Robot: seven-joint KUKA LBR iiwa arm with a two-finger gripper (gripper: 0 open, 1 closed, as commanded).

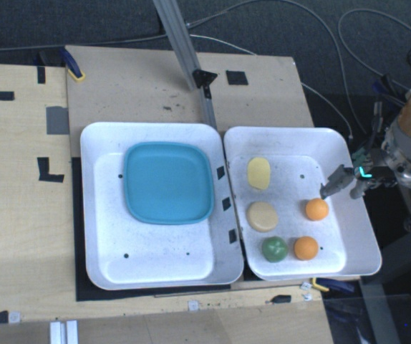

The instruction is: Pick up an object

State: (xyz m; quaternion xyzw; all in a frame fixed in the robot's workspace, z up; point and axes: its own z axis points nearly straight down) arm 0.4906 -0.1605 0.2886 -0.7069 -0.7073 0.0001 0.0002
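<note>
Orange round fruit-like ball (316, 209), the upper one of two, is the thing I take as the target, because it lies nearest to the tool. It sits in the right shallow white bin (334, 143), close to that bin's right wall, and nothing touches it. From my remote seat I see the two-finger gripper (343, 181) hanging just above and to the right of this ball in the picture, over the bin's right side. So the ball lies down and a little to the left from the fingertips, very near. The dark fingers point down-left, toward the ball, but I cannot tell if they are spread or closed; they look dark and merged at this angle. I see nothing between them.

The ball looks smooth, small and evenly orange, with no long axis, so I judge that the approach angle matters little and only the centring matters. It may roll away if one finger touches it first.

The other things are farther from the gripper: a second orange ball (306, 248) lower in the bin, a green ball (275, 249) just beside it, a beige round piece (262, 216) and a yellow oval piece (258, 173). A blue square plate (168, 183) lies in the left white bin (98, 213).
</note>
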